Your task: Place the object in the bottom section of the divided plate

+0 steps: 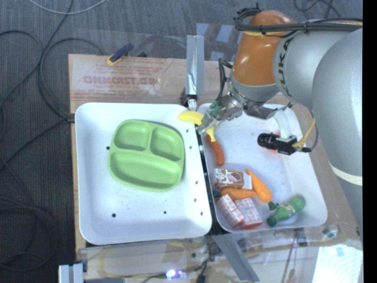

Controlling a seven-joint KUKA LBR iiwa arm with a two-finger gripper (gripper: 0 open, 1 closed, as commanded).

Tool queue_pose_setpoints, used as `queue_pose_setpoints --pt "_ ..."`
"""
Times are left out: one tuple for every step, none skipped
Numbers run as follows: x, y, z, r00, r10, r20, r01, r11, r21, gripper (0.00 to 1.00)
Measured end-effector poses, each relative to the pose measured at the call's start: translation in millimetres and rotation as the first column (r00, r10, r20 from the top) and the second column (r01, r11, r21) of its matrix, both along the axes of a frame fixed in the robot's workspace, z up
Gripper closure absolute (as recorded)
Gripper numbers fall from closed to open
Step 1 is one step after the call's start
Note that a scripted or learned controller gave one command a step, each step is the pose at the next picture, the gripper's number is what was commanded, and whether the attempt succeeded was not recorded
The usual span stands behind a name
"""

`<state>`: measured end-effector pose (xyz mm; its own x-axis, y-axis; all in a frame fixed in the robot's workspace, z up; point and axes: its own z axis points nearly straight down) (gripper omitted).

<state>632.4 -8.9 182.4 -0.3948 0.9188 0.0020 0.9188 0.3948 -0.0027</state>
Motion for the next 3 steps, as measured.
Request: queue_pose_setpoints --pt "-25.9 -18.8 18.0 0.997 0.081 0.002 -0.081 0.997 -0.003 1.00" --pt "24.7 -25.3 99.6 0.999 0.039 0.004 -0.039 0.999 -0.002 1.00" --pt "-21.5 59.8 -0.1 0.991 0.130 0.000 -0.130 0.991 0.000 1.00"
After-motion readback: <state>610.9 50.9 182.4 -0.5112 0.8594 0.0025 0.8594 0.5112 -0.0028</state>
